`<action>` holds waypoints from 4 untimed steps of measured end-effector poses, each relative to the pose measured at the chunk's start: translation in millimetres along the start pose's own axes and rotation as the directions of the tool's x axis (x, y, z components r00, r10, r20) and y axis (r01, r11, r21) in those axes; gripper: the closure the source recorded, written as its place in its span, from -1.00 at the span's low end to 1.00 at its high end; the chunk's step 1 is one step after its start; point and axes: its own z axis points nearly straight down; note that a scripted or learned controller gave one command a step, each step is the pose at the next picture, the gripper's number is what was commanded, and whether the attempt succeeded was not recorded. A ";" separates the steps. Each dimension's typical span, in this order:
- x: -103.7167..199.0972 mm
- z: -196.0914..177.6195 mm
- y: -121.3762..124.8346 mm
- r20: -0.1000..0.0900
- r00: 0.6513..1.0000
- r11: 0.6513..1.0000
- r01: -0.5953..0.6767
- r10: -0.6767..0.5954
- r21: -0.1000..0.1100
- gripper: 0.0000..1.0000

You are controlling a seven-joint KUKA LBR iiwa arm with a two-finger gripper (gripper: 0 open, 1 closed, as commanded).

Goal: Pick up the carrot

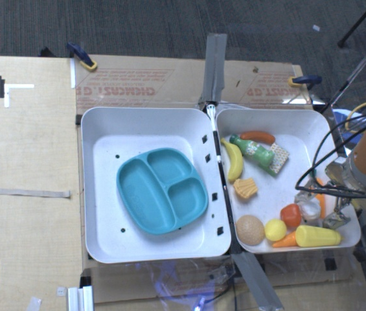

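Approach step: gripper (322, 209) low in right bin (299, 118), beside tomato (291, 214); jaws' state cannot be told; next, close on carrot (285, 240) under corn (317, 236)

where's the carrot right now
In the camera view the carrot lies at the near edge of the right bin, wedged between the yellow ball, the tomato and the corn cob.

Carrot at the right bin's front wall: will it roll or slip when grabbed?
The orange tapered toy carrot looks smooth and rounded, so it may slip or roll. It lies tight between the round yellow toy fruit and the long yellow piece, so those would probably shift too. It looks like moulded plastic: likely stiff, light.
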 end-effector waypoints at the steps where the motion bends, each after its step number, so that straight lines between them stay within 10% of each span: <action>1: 4.1 2.9 0.5 -0.005 0.943 0.943 0.333 -0.333 -0.009 -1.00; 3: 8.1 3.5 3.5 -0.007 0.905 0.905 0.426 -0.426 -0.013 -1.00; 4: 4.7 -6.7 2.8 -0.004 0.905 0.905 0.426 -0.426 -0.008 1.00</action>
